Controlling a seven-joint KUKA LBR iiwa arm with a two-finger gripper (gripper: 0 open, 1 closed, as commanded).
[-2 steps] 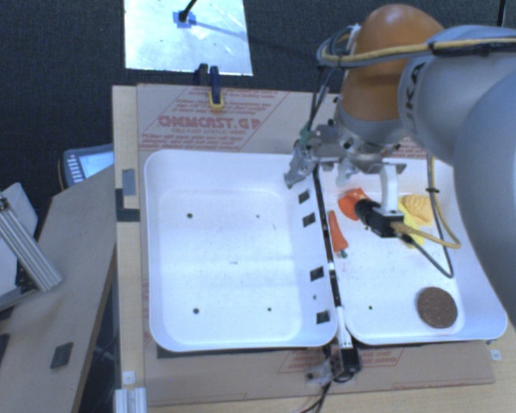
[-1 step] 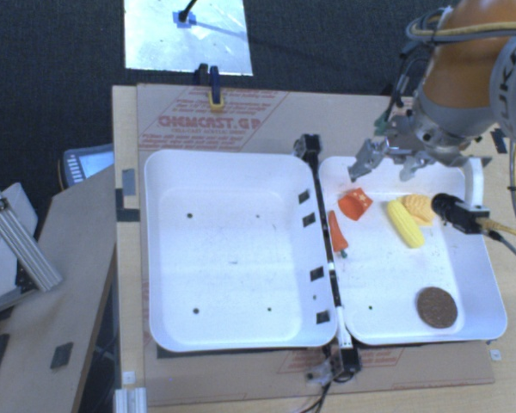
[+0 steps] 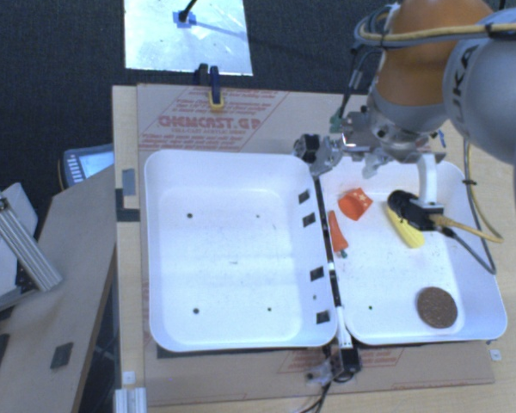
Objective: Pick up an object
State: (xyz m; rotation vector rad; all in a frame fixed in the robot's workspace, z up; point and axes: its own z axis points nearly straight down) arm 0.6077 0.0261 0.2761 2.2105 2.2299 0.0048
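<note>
Claw: My claw [image 3: 351, 151] hangs over the back edge of the right bin [image 3: 383, 275], near the wall where the two bins meet. The arm covers it from above, so I cannot tell if it is apart or together. I see nothing held in it.

Thing to pick: The orange piece [image 3: 355, 203] lies on the right bin's floor, just in front of the claw. It is the closest thing, so I choose it.

How to do it well: I think the claw should come a little toward the front, stop right over the orange piece, then go straight down. It should be wide apart before it goes down. It should close only when the piece sits in the middle.

Next thing out: A thin red stick [image 3: 335, 233] lies along the middle wall, near the orange piece but apart from it. I do not want to bump it.

Yellow thing: A yellow lump [image 3: 410, 233] lies to the right of the orange piece. Part of it is hidden, so it may be a toy, but I am not sure.

Far thing: A brown round disc [image 3: 436, 306] lies flat in the front right corner, well apart from the rest.

Edges: The back rim and the middle wall are both close to the claw. A slanted move down could hit one of them.

Open room: The middle and front of the right bin have bare floor. The left bin [image 3: 232, 256] shows lots of bare white floor too.
</note>
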